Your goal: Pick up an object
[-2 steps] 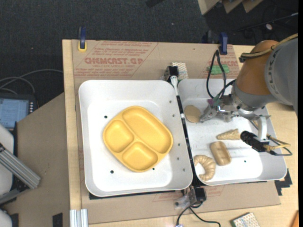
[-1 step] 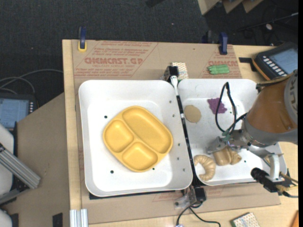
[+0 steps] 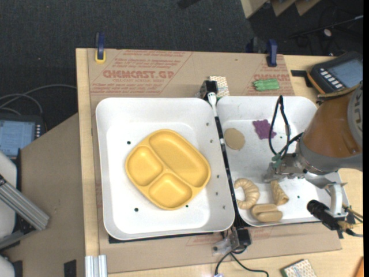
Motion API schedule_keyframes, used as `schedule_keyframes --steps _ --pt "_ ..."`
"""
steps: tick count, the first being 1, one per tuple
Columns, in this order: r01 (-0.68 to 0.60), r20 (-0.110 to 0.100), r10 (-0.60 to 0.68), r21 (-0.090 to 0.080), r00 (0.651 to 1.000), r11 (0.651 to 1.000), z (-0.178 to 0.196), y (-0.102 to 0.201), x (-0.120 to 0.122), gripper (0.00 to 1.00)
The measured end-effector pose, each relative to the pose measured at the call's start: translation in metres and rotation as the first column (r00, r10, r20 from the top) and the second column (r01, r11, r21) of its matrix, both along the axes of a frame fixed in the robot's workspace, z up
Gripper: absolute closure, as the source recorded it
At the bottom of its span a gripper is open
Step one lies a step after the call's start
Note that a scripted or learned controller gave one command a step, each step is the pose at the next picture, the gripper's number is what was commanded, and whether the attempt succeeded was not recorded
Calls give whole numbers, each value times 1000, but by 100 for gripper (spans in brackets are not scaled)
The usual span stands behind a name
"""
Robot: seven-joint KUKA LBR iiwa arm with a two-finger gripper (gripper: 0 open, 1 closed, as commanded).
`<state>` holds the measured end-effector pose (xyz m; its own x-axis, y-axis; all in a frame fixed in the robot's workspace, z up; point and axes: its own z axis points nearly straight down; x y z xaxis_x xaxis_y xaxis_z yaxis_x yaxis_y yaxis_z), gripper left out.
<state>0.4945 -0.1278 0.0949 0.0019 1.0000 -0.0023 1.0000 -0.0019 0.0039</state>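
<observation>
Croissant (image 3: 248, 191) and bread pieces (image 3: 279, 193) lie unlifted in the right bin (image 3: 300, 105); pincer (image 3: 281, 175) hovers low, its state unclear.

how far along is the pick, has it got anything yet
Nothing looks picked yet. The pincer is down in the right bin, close above the food pieces: a croissant, a bread roll and a small pastry all lie on the bin floor. Whether it grips one is hidden. Grasping and lifting remain.
</observation>
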Motion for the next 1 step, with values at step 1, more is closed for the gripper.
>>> schedule_keyframes --steps 1 --pt "-13 9 13 5 1000 1000 96 89 34 100"
